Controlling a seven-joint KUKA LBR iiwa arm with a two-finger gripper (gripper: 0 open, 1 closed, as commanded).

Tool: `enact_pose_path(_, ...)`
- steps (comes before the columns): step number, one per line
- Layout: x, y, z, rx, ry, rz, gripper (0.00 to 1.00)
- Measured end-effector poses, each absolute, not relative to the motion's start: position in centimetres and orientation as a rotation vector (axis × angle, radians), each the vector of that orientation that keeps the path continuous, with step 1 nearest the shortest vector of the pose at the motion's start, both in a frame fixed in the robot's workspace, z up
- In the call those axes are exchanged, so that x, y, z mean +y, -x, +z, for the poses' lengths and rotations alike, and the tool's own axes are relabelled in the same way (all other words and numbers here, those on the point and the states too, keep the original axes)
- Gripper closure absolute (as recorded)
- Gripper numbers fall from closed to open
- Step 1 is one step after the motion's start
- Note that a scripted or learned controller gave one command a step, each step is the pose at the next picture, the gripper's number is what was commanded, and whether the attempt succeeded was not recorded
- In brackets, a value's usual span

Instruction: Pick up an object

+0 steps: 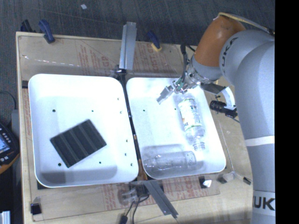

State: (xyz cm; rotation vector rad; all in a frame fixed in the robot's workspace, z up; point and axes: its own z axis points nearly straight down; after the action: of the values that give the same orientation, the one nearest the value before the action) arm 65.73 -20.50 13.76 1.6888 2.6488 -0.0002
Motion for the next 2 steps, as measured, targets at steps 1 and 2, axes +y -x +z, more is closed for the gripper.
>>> enact_pose_path(1, -20.9, -60.7, 10.7, 2.641, -1.705, -0.002, 0.0)
enact_pose_path(2, -17.5, -59.3, 15.6, 2.44, -1.978, -0.001, 0.0)
